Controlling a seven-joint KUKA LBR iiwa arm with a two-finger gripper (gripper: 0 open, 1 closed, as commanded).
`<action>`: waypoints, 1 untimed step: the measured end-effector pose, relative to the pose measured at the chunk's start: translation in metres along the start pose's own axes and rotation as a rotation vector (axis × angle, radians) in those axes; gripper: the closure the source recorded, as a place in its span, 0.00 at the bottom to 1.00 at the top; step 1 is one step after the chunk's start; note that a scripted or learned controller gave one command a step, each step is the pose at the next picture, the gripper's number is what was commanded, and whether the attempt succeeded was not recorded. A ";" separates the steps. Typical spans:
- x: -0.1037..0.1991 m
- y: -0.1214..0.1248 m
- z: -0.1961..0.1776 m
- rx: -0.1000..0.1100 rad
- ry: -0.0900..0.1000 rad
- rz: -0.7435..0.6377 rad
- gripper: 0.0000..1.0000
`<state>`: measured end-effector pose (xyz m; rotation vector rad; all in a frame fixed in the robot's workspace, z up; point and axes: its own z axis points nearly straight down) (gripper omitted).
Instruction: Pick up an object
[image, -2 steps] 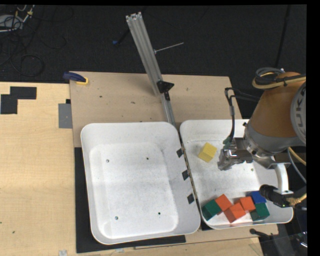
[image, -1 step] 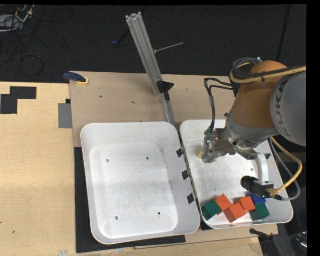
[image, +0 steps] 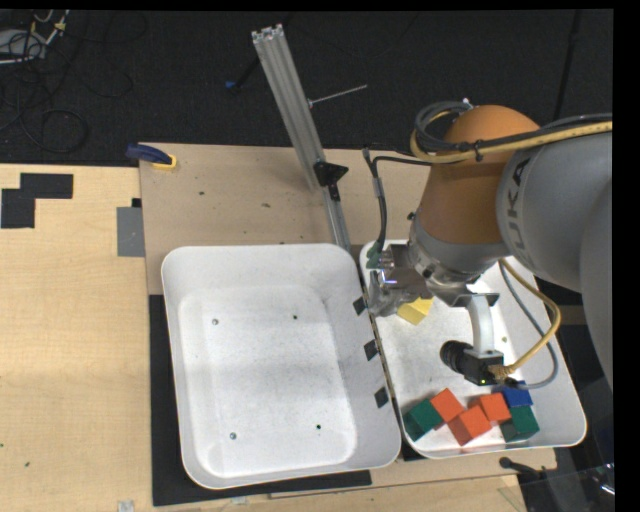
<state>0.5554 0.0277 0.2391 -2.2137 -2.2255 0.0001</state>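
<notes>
Arm (image: 530, 190): grey casing with orange band, largest in frame, reaching in from the right and bent down over the right bin (image: 570, 425). Gripper (image: 398, 290): low at that bin's upper left corner, close to the divide between the bins; a yellow block (image: 414, 311) sits just at its lower edge, apparently between the fingers and so perhaps gripped, though the wrist hides the tips and contact is not certain. Blocks, loose: a cluster at the right bin's near edge, touching or nearly so — green (image: 424, 416), orange (image: 447, 404), orange (image: 468, 425), orange (image: 494, 407), blue (image: 517, 396), dark green (image: 520, 424); likely gathered there by the slope or by sliding. Left bin (image: 200, 280): white, shallow, beside the right one, probably the drop side. Cables (image: 535, 350): looped below the wrist, slack to allow travel. Judgement: pick-up in hand, lift not yet confirmed.
</notes>
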 end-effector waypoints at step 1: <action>0.053 0.012 0.013 0.001 -0.001 0.002 1.00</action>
